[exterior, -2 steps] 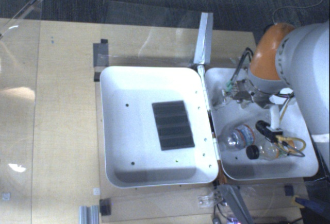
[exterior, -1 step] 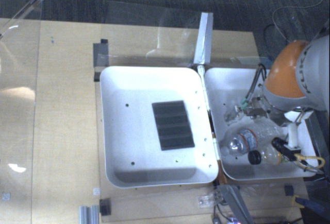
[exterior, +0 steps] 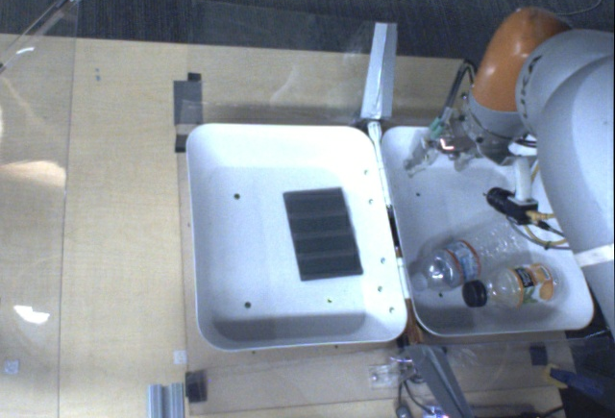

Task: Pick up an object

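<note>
A flat black ribbed pad (exterior: 323, 233) lies in the middle of the left white bin (exterior: 216, 214). In the near part of the right bin (exterior: 423, 310) two clear plastic bottles lie on their sides. One has a blue label (exterior: 452, 265). The other has a black cap and a yellow label (exterior: 509, 286). My gripper (exterior: 424, 153) hangs over the far left corner of the right bin, apart from both bottles, with nothing visible in it. The grey arm with its orange band (exterior: 509, 51) covers the bin's right side.
A metal bar (exterior: 379, 70) stands behind the gap between the bins. Black cables (exterior: 511, 205) hang from the wrist over the right bin. The wooden bench (exterior: 96, 214) stretches to the left, under a clear sheet.
</note>
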`<control>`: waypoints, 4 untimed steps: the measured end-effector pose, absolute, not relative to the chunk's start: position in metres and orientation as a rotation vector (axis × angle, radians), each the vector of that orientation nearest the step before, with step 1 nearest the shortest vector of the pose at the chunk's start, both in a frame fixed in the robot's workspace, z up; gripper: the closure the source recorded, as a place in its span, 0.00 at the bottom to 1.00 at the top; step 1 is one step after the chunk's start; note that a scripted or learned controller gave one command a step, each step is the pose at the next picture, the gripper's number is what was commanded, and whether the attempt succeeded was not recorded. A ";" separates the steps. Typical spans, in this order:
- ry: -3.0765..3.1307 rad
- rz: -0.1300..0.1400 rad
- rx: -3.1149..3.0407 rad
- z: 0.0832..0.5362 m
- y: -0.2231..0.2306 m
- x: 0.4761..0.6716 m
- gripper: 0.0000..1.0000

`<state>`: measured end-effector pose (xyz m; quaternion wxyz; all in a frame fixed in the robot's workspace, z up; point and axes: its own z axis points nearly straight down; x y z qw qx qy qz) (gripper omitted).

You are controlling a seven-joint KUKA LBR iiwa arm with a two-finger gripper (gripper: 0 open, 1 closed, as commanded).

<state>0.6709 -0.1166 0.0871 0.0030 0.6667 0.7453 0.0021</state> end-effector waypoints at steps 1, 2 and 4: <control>2.425 0.005 1.989 0.100 -0.159 0.595 0.00; 2.505 0.008 1.884 0.087 -0.121 0.655 0.00; 2.302 0.012 2.123 0.090 -0.116 0.517 0.00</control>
